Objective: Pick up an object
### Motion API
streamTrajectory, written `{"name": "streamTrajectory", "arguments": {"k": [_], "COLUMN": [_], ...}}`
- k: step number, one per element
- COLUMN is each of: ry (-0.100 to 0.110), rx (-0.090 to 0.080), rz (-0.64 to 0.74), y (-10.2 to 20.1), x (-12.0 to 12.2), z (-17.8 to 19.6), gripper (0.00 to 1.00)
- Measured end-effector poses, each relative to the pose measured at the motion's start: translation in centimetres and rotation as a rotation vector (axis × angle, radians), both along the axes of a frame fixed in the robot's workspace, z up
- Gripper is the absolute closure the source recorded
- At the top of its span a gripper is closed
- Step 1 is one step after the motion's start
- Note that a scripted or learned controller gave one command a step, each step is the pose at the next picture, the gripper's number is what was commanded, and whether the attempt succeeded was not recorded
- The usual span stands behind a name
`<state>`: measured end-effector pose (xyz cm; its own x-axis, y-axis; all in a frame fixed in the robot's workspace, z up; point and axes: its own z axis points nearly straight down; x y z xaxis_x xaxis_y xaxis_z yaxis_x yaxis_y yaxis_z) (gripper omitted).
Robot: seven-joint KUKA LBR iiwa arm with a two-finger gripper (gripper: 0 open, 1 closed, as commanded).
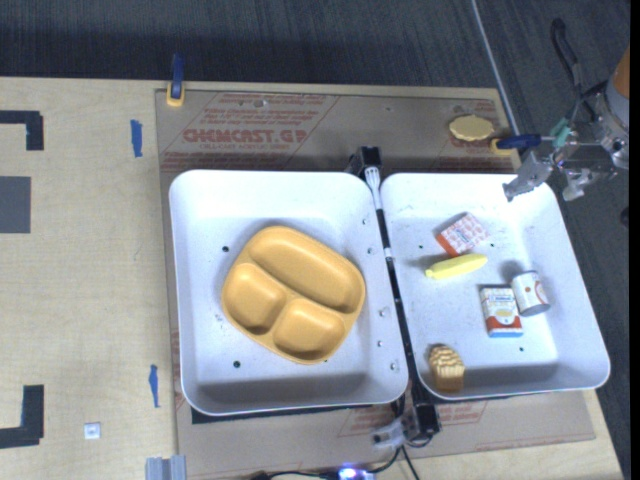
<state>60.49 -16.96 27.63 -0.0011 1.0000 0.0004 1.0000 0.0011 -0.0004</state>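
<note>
Candidates sit in the right bin [570, 268], mid-right of the frame: a yellow piece [456, 266], a small carton [500, 310] and a can [530, 293] touching. The gripper [535, 173], its state impossible to tell, hovers at the bin's upper-right corner; the isolated yellow piece looks the cleanest target, approached straight down.

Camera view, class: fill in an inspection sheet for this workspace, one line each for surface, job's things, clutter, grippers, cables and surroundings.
Surface: left bin and right bin side by side on wooden bench.
Job's things: yellow divided tray in left bin; red-white packet, yellow piece, carton, small can, brown lump in right bin.
Clutter: tan disc outside the bins.
Grippers: gripper above right bin's far corner, holding nothing.
Cables: wires at near edge.
Surroundings: dark floor.
</note>
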Motion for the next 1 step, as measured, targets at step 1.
{"name": "streamTrajectory", "arguments": {"k": [1], "ry": [0.000], "rx": [0.000], "rz": [-0.001], "y": [2.43], "x": [-5.51], "z": [-13.28], "gripper": [0.00]}}
